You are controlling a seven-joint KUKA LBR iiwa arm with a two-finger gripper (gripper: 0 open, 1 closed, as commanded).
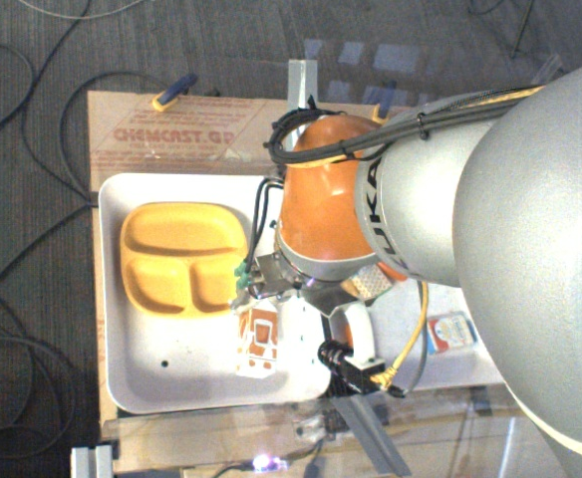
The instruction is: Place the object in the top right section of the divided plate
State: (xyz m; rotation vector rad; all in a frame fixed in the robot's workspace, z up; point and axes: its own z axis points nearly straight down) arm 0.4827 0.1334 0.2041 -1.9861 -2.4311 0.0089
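A yellow divided plate (184, 257) lies in the upper left of the left white bin (132, 366), with one wide section along the top and smaller ones below. A white and orange packet (258, 341) sits just right of the plate's lower right corner, over the bin floor. My gripper (254, 292) is directly above the packet's top end, under the orange wrist band (321, 207). The packet's top edge meets the gripper body, and the contact itself is hidden. The arm covers the plate's right edge and the wall between the two bins.
The right bin (470, 366) holds a small white, red and blue packet (451, 331), partly behind the arm. A yellow cable (411, 342) loops by the wrist. A blue and yellow tool (174, 90) lies on the cardboard behind the bins.
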